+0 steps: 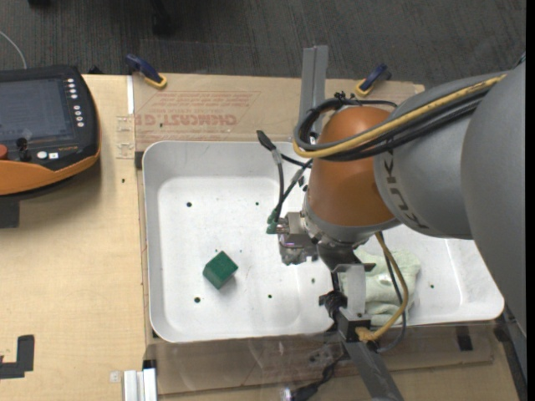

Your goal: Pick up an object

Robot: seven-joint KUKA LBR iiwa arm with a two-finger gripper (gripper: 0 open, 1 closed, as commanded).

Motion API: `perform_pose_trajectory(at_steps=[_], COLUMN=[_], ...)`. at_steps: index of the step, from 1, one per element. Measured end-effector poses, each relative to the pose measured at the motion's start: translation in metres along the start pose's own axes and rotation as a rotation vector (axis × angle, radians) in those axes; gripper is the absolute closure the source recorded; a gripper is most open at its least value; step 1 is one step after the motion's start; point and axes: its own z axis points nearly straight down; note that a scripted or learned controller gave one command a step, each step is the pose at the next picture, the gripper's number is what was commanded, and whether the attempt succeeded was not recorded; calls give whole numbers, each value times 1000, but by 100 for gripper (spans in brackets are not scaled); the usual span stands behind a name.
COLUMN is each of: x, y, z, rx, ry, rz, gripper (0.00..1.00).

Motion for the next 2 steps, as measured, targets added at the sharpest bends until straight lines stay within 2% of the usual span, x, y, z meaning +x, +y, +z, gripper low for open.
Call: perform_pose_trajectory(at_steps=[1,2], x=[23,31], y=[0,-1], z=[21,32], rx=[0,-1], ry=[0,0], rz=[-202,-444], gripper=[100,100])
